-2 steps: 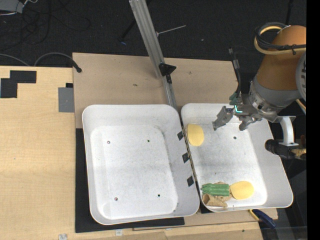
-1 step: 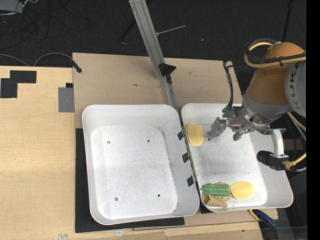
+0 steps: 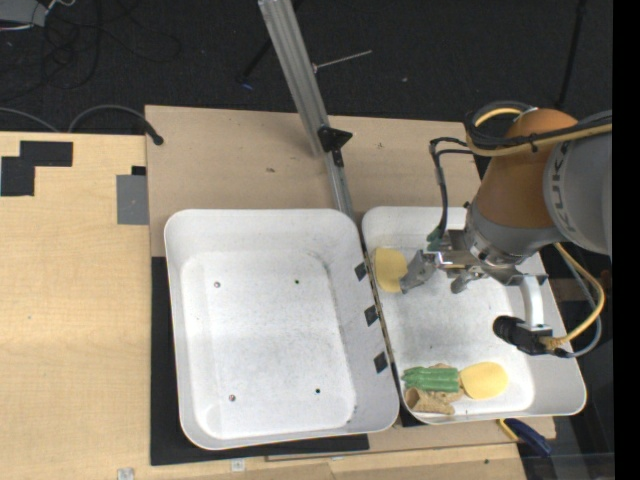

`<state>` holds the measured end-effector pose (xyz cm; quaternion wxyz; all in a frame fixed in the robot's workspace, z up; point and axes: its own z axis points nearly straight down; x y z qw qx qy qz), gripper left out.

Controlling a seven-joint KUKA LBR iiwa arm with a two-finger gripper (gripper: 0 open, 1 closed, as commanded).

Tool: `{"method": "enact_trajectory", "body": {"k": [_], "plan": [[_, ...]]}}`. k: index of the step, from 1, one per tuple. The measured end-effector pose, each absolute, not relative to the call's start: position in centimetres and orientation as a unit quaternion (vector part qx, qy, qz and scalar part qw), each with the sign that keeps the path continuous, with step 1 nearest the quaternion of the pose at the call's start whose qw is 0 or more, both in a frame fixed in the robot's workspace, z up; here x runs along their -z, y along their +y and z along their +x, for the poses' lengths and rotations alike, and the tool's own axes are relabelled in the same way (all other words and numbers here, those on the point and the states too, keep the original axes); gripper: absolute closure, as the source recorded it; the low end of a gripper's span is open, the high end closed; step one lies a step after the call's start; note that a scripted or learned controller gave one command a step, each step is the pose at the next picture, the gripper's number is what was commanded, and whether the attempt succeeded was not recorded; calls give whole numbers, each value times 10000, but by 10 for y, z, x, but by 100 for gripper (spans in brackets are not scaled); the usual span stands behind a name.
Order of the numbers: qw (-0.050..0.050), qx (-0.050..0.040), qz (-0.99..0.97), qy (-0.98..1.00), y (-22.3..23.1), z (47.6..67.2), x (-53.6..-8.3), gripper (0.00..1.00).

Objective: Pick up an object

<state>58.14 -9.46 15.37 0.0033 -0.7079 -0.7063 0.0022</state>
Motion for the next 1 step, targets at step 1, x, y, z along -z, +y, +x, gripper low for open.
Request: {"method": "enact_trajectory", "body": {"k": [1], "plan": [[40,-29,-7076,-7066,-103,576,-96,0]]}}
